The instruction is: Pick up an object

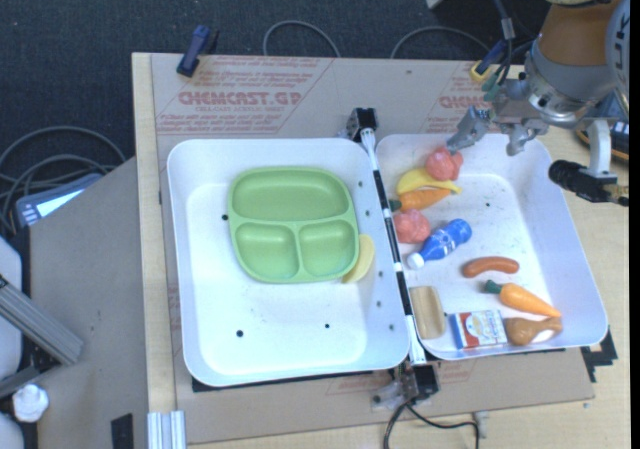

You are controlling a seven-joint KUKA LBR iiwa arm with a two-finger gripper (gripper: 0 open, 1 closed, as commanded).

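Observation:
My gripper (492,137) hangs over the far edge of the right bin (570,237), fingers (466,131) spread apart with nothing between them. Just below and left of it lies a pink round fruit (443,164). Near that are a yellow banana (420,181) with an orange piece (424,199) against it, a second pink fruit (411,227), a blue and white bottle (445,240), a sausage (490,266), a carrot (520,300), a small carton (474,328) and a tan block (427,311).
The left bin (200,317) holds a green divided plate (293,224) with a yellow piece (362,259) at its right edge. A black clamp (364,123) sits where the bins meet at the back. Cables lie on the floor at left.

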